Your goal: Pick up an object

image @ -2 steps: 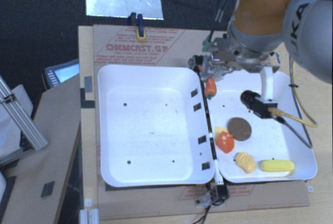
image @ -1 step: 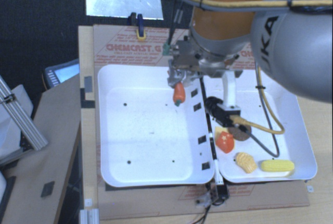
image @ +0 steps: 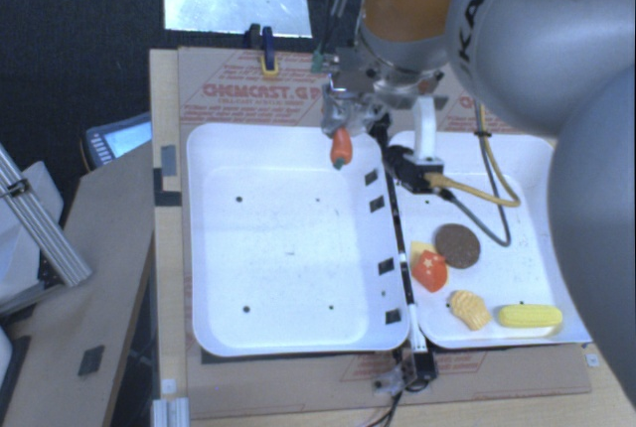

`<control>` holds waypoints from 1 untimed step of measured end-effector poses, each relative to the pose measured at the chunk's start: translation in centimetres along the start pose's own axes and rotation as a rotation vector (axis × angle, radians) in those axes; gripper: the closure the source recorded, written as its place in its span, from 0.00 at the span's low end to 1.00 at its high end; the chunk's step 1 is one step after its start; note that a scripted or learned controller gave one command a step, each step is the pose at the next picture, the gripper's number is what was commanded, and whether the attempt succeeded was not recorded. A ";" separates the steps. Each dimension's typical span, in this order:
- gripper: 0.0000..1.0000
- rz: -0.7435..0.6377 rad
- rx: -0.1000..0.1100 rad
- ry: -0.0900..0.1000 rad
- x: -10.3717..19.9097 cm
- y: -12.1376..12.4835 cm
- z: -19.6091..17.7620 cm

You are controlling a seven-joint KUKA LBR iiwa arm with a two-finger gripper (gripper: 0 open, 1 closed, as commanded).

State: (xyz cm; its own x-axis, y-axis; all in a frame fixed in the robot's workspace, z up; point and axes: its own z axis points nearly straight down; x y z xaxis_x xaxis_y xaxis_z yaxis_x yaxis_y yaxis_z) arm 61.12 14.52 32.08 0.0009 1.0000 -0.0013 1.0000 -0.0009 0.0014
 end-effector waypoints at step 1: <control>1.00 0.000 0.004 -0.001 -1.2 4.5 10.2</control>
